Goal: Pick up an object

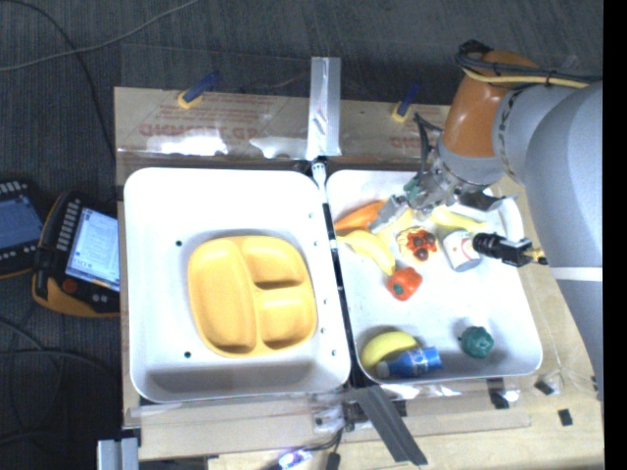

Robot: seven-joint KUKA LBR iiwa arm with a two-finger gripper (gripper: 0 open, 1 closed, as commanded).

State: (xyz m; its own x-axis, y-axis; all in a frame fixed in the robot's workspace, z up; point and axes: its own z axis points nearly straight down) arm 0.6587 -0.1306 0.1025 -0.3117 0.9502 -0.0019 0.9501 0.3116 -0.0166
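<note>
The right bin (pixel 509 306) holds several objects. An orange carrot (pixel 357 214) and a banana (pixel 373 250) lie at its upper left. A red pepper-like piece (pixel 404 283) sits below them. A small red and black item (pixel 421 243) and a white can (pixel 459 252) lie near the middle. At the front are a yellow lemon (pixel 384 345), a blue bottle (pixel 412 362) and a green ball (pixel 477 341). My gripper (pixel 415 200) hangs low over the bin's upper part, just right of the carrot and above the red and black item.
The left bin (pixel 157 223) holds a yellow divided tray (pixel 253 292). The arm's grey body (pixel 558 164) covers the right bin's far right corner. A handheld pendant (pixel 83 258) lies on the floor left of the bench.
</note>
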